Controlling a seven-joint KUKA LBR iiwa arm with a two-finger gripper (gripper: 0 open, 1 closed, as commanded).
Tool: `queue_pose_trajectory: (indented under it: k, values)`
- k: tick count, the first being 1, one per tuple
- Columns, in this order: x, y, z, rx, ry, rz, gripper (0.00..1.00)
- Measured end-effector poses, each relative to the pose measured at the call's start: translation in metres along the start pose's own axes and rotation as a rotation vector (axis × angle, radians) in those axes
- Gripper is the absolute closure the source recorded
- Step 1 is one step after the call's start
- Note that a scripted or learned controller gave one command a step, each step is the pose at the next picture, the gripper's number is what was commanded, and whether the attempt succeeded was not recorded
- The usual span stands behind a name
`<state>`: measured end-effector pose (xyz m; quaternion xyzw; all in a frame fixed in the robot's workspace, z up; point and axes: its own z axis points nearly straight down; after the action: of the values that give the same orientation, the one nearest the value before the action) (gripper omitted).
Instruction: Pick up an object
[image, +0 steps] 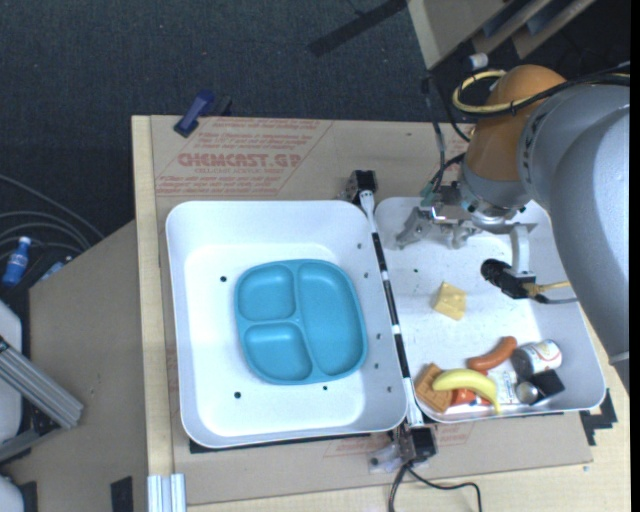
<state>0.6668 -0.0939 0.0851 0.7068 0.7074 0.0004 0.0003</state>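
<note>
My gripper hangs over the far left corner of the right bin, below the orange band of the arm. Its grey fingers stand apart, open, with nothing between them. A yellow cheese wedge lies on the bin floor a little nearer than the gripper. At the bin's near edge sit a red-orange sausage, a yellow banana, an orange piece, a white ball with red marks and a small black item.
The left bin holds a blue divided plate. A black clip sits at the far end of the divider between the bins. A black connector with a cable hangs at the right bin's right side. The arm's grey body covers the right.
</note>
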Motion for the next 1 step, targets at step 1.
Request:
queue_pose_trajectory:
  k: [1]
  values:
    - [-0.0079, -0.0688, 0.0007, 0.004, 0.000, 0.002, 0.00]
